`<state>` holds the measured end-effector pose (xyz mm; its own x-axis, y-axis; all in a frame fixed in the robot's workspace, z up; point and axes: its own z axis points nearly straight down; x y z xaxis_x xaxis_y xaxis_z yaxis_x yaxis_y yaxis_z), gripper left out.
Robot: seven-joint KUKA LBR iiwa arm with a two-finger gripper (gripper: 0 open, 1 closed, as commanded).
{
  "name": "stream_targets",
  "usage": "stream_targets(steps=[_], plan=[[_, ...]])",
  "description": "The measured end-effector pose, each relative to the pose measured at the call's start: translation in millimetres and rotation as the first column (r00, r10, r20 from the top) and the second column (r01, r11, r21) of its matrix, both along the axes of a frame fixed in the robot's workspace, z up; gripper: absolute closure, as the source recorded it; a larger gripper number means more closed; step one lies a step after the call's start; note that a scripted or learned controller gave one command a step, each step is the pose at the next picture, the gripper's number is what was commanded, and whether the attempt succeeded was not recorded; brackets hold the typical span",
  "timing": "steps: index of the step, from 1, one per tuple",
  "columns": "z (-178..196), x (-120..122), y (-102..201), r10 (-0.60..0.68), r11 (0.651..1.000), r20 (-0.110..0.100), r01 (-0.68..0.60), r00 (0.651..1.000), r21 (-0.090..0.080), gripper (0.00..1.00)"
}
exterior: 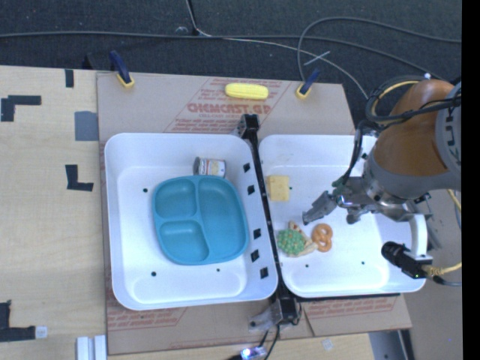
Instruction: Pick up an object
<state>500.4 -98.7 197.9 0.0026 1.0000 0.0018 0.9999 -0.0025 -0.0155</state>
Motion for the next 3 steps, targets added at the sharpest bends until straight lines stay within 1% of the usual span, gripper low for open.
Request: stream_targets(steps=[1,2,3], plan=[[6,3,0,0.004,1.000,0.013,-0.004,1.000,-0.001,0.00],[-37,4,0,0.003,1.000,0.009,-0.003,1.000,-0.001,0.00],[-100,2,3,0.003,1.000,0.012,-0.003,1.000,-0.002,0.00]])
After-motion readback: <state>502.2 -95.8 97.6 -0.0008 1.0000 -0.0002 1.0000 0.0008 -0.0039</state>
